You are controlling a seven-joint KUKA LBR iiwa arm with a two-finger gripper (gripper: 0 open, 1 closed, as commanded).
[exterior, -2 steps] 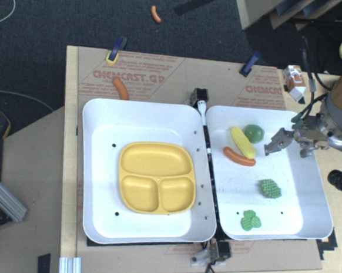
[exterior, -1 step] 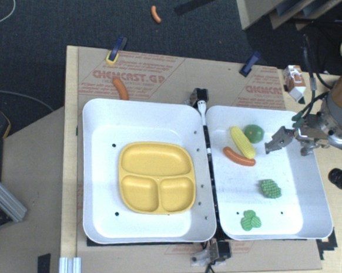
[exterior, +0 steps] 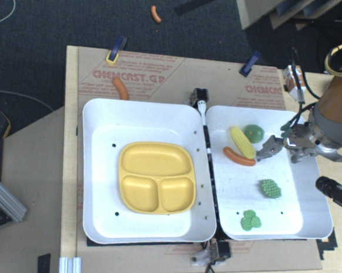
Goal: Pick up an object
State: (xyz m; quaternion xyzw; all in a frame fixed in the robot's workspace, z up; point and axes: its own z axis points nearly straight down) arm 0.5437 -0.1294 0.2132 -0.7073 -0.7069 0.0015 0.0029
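Your gripper (exterior: 268,150) is hovering just right of the hot dog (exterior: 239,157), apparently lining up; finger state unclear.

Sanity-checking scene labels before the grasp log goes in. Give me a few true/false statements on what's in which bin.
1. The yellow divided plate lies in the left bin. True.
2. The corn cob lies in the left bin. False: it lies in the right bin, beside the green ball.
3. Two green leafy pieces lie in the right bin. True.
4. The gripper holds the orange sausage. False: the sausage lies on the bin floor, just left of the gripper.
5. An orange sausage lies on the board outside the bins. True.
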